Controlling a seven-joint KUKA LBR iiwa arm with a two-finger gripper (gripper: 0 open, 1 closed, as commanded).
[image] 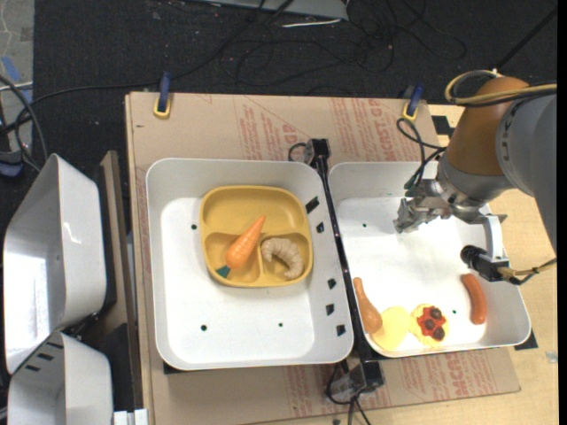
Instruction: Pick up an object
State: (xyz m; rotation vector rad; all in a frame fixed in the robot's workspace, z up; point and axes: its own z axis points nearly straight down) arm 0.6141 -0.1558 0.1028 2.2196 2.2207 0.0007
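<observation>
My gripper [411, 217] hangs over the upper left part of the right bin [383, 184], above bare white floor, with nothing visible in it. Along that bin's front edge lie an orange-yellow drumstick-shaped toy [367, 305], a yellow flat piece with red and dark toppings [425, 323], and a red sausage [477, 297] toward the right. In the left bin [177, 264] stands a yellow divided plate [217, 209] holding an orange carrot [245, 242] and a pale curled shrimp [285, 256].
A black divider [330, 237] with clips runs between the two bins. A small black fitting [476, 258] on a white bracket sits at the right bin's right side. Yellow clamps [162, 104] [412, 106] hold the cardboard base. Cables lie behind the bench.
</observation>
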